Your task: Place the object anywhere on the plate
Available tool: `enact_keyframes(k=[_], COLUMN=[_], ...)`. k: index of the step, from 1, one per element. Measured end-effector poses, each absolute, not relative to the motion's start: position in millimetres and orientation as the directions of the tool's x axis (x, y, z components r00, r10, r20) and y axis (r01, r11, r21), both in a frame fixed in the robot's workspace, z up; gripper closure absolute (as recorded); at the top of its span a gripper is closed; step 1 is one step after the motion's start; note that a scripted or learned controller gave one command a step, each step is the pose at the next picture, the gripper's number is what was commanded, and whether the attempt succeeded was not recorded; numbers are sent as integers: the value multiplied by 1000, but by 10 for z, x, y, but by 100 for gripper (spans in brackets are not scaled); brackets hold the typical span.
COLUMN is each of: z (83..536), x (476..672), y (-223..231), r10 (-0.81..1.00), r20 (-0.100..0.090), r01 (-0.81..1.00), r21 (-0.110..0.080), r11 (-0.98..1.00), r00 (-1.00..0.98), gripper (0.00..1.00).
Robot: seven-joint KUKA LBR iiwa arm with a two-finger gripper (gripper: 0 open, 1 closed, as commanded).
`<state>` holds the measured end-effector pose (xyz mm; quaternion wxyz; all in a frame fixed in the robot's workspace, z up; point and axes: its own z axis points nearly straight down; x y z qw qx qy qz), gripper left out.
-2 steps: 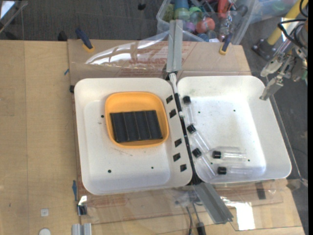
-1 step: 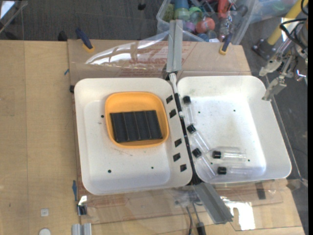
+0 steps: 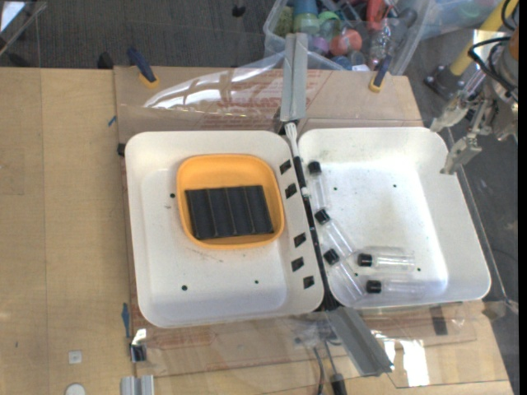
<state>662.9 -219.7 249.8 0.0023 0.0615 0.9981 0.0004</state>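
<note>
Where the bench [image 3: 58, 220] bears 2 white bins [image 3: 387, 179], clutter sits behind. Pincer [image 3: 458, 151] state: cannot tell. Left of it, the black slab [image 3: 229, 212] lies flat on the plate [image 3: 230, 167], long axis crosswise.

Orange plate [image 3: 186, 174] bearing a black ribbed block [image 3: 228, 212], in the white left bin [image 3: 156, 295]. White right bin [image 3: 461, 245] containing clear tubes with black caps [image 3: 364, 260]. Tan bench [image 3: 58, 220]. Clear tub [image 3: 354, 11] of multicoloured items.
</note>
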Motion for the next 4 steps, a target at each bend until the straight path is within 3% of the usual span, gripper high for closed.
enact_keyframes(k=[1, 4], z=[2472, 2414], x=[6628, 6695], y=[-2194, -2187], r10=[-21, -202], r20=[-5, -8], r01=[-21, -202], r21=[0, -2], r11=[1000, 979], r00=[-1000, -979], gripper=[0, 0])
